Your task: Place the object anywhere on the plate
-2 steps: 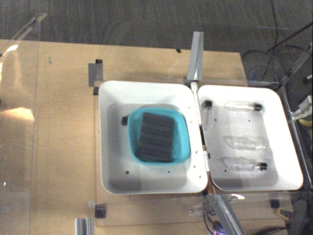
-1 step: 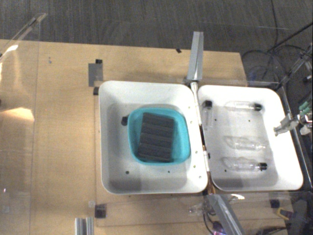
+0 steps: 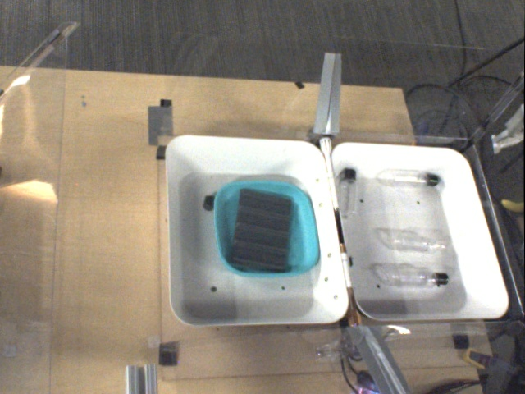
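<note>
Dark ribbed block [image 3: 262, 232] lies on turquoise plate [image 3: 306, 240].

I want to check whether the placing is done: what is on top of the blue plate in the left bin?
A dark ribbed block lies flat on the blue plate, within its rim. The part of the plate under the block is covered.

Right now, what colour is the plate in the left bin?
Turquoise plate, under a dark ridged block; camera view.
</note>
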Action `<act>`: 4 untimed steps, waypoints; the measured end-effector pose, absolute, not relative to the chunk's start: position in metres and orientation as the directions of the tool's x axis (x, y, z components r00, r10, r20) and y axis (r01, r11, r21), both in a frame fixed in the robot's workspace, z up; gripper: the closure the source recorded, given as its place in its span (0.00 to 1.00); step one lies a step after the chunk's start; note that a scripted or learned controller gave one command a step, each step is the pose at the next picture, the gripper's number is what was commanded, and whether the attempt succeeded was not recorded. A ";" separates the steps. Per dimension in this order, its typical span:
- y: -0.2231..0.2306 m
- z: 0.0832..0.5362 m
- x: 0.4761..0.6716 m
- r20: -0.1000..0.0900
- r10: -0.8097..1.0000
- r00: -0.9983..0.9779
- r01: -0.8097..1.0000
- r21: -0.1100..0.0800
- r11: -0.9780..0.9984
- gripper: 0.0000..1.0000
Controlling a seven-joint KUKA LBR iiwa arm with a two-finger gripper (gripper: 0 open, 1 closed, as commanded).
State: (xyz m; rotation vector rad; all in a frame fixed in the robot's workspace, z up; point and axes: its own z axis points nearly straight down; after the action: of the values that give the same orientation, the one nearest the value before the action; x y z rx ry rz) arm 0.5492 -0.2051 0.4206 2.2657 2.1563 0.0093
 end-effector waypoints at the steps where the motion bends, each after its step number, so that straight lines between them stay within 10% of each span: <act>1: -0.162 0.385 0.491 -0.001 0.990 0.142 0.990 0.007 -0.142 0.00; 3: -0.190 0.437 0.489 -0.001 0.932 0.362 0.932 0.015 -0.362 0.00; 4: -0.192 0.352 0.488 0.000 0.911 0.413 0.911 0.005 -0.413 0.00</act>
State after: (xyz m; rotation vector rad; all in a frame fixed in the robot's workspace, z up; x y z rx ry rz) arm 0.4885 -0.1916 0.3519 2.6368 1.6998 0.0041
